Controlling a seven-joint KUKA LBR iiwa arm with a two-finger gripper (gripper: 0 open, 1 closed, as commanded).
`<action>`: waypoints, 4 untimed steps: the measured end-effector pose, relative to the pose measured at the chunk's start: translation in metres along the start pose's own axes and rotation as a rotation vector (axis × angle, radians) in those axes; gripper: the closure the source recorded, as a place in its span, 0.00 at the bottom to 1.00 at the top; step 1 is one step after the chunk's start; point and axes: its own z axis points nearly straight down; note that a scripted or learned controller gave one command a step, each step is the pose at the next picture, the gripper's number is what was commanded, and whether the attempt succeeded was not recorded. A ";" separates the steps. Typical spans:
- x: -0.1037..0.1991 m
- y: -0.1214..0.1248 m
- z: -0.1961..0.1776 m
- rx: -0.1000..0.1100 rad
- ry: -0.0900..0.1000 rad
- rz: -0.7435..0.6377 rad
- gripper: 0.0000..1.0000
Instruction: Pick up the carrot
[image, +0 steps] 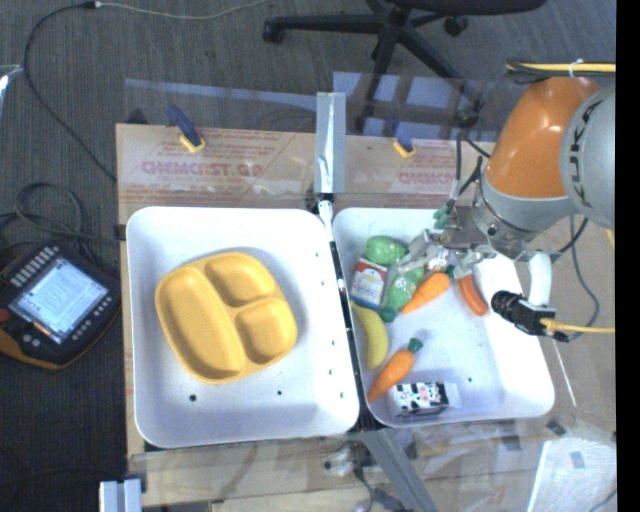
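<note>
Two carrots lie in the right bin (520, 395), and your gripper (440, 252) hangs over the far one. You cannot tell from here how wide it is open, and nothing shows that it has hold of anything. That carrot (428, 291) lies tilted just under it, next to a green toy (385, 250) and a small orange piece (472, 295). The second carrot (392, 371) lies nearer, beside a banana (372, 336) and a little black and white box (420, 397). A small carton (368, 282) sits by the left wall.

These carrots look like light, hard, smooth toys, so they may slip. You should grab one across its thick middle, not the thin tip.

Over in the left bin (150, 400) sits a yellow tray (227, 315) with nothing in its three parts.
</note>
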 end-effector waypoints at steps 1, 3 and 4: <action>-0.041 -0.043 0.131 -0.016 -0.003 -0.037 0.00; -0.080 0.012 0.129 -0.018 -0.008 -0.374 0.00; -0.099 -0.022 0.125 -0.034 0.006 -0.376 0.00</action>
